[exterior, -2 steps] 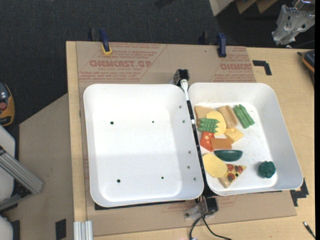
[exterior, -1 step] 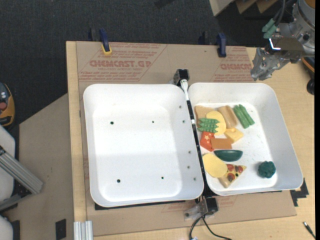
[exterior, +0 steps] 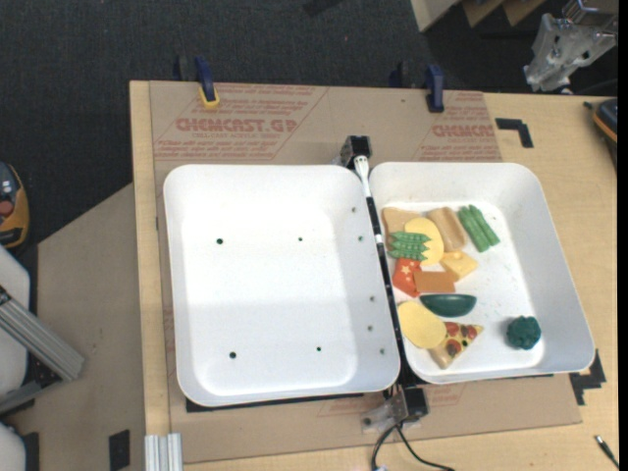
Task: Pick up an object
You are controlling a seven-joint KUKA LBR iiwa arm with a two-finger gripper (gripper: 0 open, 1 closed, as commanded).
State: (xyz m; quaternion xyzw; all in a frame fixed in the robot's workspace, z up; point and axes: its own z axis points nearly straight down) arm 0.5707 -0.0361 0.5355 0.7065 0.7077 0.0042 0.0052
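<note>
Toy foods are lying clustered in the right bin point(exterior: 549, 224), the green broccoli point(exterior: 524, 333) sitting apart at lower right. Picking is not yet beginning; the claw's state I cannot tell. Next calls for descending over one piece.

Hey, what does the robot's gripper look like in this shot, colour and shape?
The gripper, at the top right of the camera view, is pale silvery-grey metal with an angular, blocky shape. There seems to be a touch of teal-green at its upper end, by the picture's top edge. It is small and blurred, so any markings or cables are too unclear to tell.
</note>
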